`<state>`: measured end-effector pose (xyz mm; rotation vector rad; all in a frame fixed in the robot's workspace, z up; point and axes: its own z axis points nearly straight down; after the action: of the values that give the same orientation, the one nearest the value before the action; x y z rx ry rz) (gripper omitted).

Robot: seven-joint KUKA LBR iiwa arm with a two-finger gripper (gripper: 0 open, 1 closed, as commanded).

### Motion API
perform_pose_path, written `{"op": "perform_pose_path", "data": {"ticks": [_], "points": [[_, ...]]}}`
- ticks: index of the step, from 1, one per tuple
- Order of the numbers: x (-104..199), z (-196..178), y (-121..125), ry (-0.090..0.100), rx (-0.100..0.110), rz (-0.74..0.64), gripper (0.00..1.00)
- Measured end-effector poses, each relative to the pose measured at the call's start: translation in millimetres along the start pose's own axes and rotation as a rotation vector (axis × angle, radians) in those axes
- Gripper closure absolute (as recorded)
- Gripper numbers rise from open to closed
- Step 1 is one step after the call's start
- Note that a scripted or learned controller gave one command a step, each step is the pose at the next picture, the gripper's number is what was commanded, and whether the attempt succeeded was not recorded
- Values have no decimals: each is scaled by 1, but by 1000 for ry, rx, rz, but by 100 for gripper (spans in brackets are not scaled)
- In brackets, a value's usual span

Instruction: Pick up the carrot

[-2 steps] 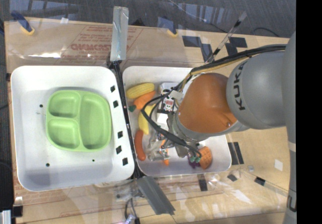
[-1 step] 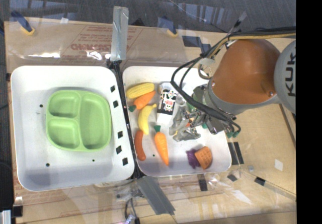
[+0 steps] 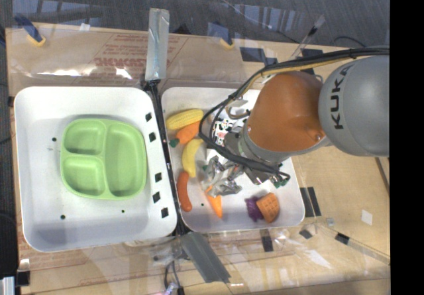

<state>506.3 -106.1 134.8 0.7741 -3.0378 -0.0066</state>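
Here: metal gripper [image 3: 220, 179] low in right bin [image 3: 291, 217], just above small tapered orange carrot [image 3: 214, 205]; finger state unclear. Smooth yellow banana [image 3: 191, 156] left of gripper.

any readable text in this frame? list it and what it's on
"KUKA": dark letters on the grey arm, running vertically along its housing.
Red print on the clear plastic sheet behind the left bin: mirrored and too faint to read.
Small black-and-white markings on the wrist under the orange band: too small to read.
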Motion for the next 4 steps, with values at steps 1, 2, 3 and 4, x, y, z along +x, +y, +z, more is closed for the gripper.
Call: {"op": "perform_pose_path", "data": {"ticks": [1, 2, 3, 4], "points": [[-1, -2, -1, -3, 3, 0, 0], [-6, 44, 7, -2, 4, 206, 0], [-8, 35, 8, -2, 3, 199, 100], [-16, -60, 15, -12, 8, 294, 100]]}}
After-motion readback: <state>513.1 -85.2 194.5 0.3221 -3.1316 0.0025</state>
